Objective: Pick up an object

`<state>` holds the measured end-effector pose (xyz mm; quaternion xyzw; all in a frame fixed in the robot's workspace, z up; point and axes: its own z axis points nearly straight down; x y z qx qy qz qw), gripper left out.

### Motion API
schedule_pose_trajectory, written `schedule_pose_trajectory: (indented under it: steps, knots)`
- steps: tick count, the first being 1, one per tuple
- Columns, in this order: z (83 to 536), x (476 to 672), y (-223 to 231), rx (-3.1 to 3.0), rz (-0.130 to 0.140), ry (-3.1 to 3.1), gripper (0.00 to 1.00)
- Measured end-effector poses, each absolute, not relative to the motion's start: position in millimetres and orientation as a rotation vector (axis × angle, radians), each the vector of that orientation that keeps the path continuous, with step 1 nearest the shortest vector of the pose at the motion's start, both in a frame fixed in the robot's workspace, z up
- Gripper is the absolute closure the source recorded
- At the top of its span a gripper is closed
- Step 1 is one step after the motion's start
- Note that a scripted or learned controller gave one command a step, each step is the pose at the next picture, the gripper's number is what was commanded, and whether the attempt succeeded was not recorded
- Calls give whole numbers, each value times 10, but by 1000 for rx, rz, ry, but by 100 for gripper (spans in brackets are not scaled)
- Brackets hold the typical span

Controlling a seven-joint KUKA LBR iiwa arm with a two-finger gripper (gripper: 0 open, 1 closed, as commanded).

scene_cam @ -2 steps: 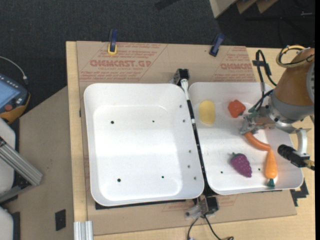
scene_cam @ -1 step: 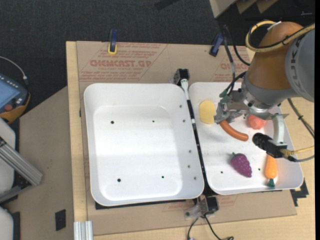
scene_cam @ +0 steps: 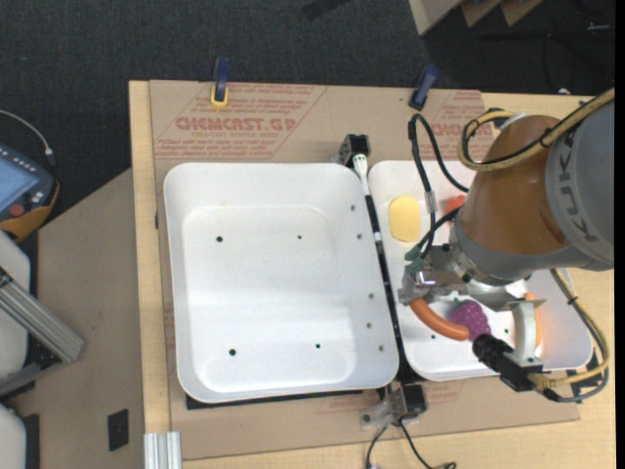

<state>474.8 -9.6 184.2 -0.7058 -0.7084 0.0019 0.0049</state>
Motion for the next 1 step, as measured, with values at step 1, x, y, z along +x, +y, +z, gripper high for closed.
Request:
schedule_pose_trajectory:
  steps: [1]
  knots:
    - [2232,4797,477,-2217,-6,-2229,100]
